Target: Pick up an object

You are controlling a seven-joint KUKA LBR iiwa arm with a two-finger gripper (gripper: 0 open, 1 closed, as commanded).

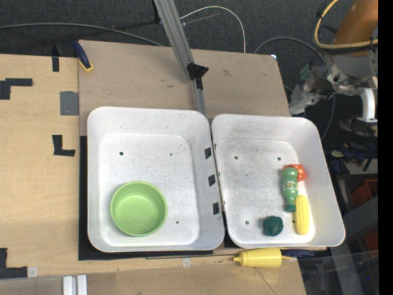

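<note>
The tool (305,91) hangs off the table's far right corner, above no bin; whether it is open or closed I cannot tell. In the right bin (245,128), near its right wall, lie a green bottle (289,187), a yellow corn cob (301,214) and a dark green lump (273,225). A green bowl (139,208) sits in the left bin (147,118).

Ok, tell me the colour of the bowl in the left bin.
Light green bowl, seen in the camera view.

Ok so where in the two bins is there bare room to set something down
The left bin is bare across its back and right, beyond the green bowl in its front-left corner. The right bin is bare at its back and left. Its front-right is crowded: green bottle, yellow corn, dark green lump.
</note>
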